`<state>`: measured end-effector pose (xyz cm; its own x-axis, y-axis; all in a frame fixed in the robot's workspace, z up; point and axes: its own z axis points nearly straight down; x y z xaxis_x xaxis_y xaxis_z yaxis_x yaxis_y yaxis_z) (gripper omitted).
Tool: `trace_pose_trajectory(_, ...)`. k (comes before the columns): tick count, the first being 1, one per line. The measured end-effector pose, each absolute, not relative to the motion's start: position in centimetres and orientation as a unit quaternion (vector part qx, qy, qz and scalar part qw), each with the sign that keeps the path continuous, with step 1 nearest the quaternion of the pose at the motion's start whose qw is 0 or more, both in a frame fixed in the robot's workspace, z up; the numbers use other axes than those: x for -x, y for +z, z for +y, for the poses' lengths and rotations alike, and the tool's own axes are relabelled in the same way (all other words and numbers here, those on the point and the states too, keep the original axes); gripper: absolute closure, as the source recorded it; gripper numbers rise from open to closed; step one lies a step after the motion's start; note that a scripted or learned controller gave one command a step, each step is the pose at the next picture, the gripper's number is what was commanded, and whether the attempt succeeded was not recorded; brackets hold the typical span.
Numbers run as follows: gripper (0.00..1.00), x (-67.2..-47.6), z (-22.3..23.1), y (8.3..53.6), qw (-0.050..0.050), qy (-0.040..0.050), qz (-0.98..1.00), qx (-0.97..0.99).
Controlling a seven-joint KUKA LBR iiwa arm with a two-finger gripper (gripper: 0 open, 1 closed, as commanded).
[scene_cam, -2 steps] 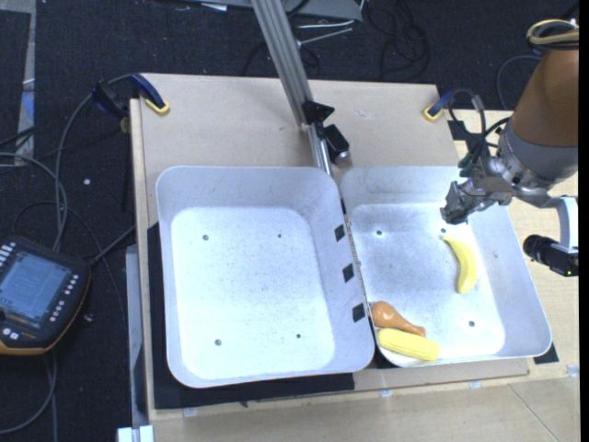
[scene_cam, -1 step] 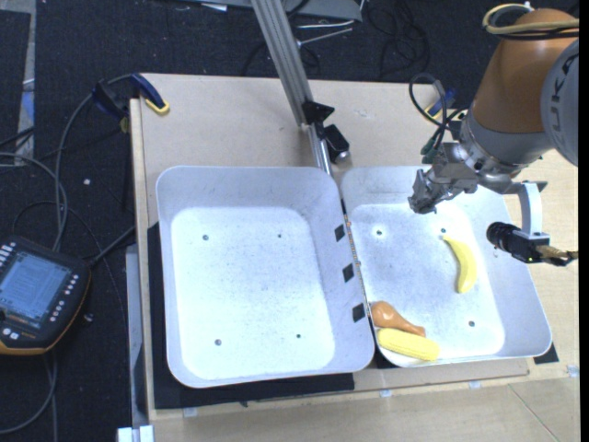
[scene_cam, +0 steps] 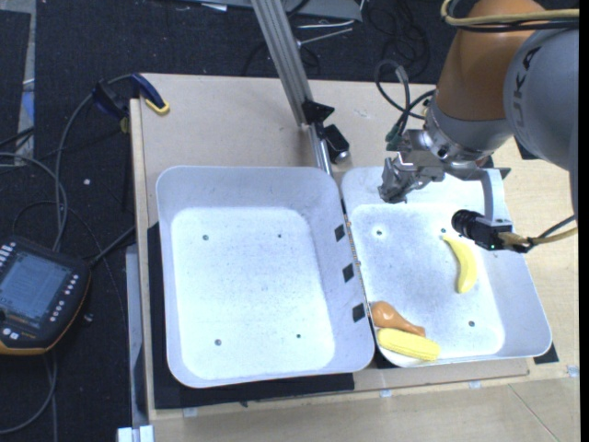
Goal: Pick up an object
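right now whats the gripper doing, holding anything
Gripper: over the far end of the right bin; open or closed cannot be told.

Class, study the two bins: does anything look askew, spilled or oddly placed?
Nothing is spilled. The corn cob and the orange piece sit crowded into the right bin's near-left corner, touching, while the banana lies apart on the floor.

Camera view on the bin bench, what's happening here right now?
The KUKA arm reaches in from the right, with its gripper over the far-left corner of the right bin. Nothing shows between its fingers. Three things lie in that bin: a banana toward the right, and an orange-brown piece and a yellow corn cob together at the near-left corner. The gripper is well away from all three. The left bin sits alongside.
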<state>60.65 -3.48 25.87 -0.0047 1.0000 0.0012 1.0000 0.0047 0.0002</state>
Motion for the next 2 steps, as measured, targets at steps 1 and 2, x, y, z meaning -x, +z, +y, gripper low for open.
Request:
trace_pose_trajectory(1, 1.0, -60.8, 1.7, 25.5, 0.0, -0.0002, -0.709, 0.706)
trace_pose_trajectory(2, 1.0, -61.3, 7.0, 24.4, 0.001, 0.0001, -0.709, 0.706)
